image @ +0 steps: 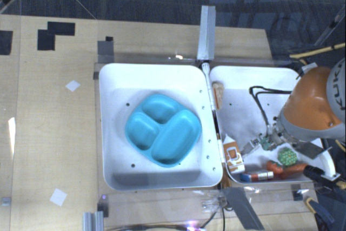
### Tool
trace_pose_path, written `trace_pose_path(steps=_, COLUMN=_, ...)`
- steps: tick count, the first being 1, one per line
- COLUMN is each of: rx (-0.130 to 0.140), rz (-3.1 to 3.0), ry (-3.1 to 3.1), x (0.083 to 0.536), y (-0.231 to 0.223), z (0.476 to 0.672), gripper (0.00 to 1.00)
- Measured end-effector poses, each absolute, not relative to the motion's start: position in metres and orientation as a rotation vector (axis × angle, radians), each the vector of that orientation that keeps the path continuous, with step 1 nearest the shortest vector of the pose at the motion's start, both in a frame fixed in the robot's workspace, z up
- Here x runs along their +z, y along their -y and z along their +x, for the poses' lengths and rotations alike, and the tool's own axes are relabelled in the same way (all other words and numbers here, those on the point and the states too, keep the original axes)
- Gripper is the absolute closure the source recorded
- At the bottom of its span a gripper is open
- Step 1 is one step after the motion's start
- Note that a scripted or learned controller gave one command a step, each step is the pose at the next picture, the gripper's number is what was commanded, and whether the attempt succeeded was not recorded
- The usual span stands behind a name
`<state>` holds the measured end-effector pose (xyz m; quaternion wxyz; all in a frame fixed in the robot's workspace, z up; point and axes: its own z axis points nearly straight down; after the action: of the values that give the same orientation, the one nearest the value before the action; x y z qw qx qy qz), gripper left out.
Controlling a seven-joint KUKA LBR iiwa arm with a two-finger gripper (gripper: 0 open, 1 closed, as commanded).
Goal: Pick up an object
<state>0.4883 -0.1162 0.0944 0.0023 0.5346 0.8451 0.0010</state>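
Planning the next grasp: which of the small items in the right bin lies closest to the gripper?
The green knobbly ball, just right of the gripper. The orange-and-white carton and the marker by the bin's near wall lie farther off.

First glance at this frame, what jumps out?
The blue three-compartment tray dominates, lying alone in the left bin. Next is the arm's orange band, reaching in from the right over the right bin. Its gripper hangs above the clutter along that bin's near edge: a small orange-and-white carton, a green knobbly ball and a marker.
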Motion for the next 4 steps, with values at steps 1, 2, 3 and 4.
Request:
trace_pose_path(steps=1, rx=0.001, rz=1.107, ry=-2.93, x=0.222, y=0.193, z=0.493, gripper=0.0)
trace_pose_path(steps=2, rx=0.002, rz=1.118, ry=-2.93, x=0.099, y=0.168, z=0.488, gripper=0.0)
trace_pose_path(steps=3, rx=0.006, rz=1.115, ry=-2.924, x=0.111, y=0.168, z=0.491, gripper=1.0)
trace_pose_path(steps=4, rx=0.004, rz=1.383, ry=-2.812, x=0.203, y=0.129, z=0.501, gripper=1.0)
